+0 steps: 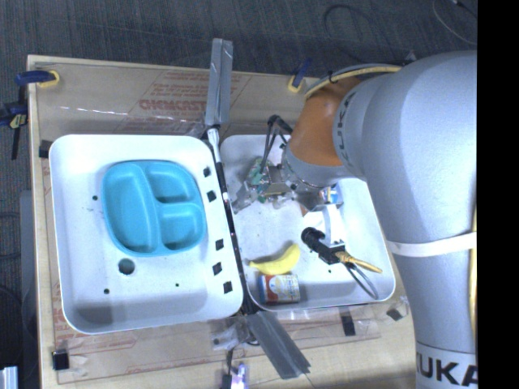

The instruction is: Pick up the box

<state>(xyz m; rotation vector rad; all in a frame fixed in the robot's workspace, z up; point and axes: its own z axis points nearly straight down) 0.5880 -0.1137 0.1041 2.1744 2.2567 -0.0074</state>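
My gripper [258,183] reaches down into the far left part of the right bin [375,217], close to the wall between the two bins. A small greenish, cluttered shape [259,171] sits right at the gripper's tip, and I cannot tell whether it is a thing or part of the hand. The grey arm and its orange band [316,132] cover the bin's far right part, hiding whatever lies below.
A yellow banana [276,258] and a red and white can [280,287] lie near the right bin's front edge. The left bin [73,282] holds a blue divided tray [158,205] and a small dark round thing [126,267].
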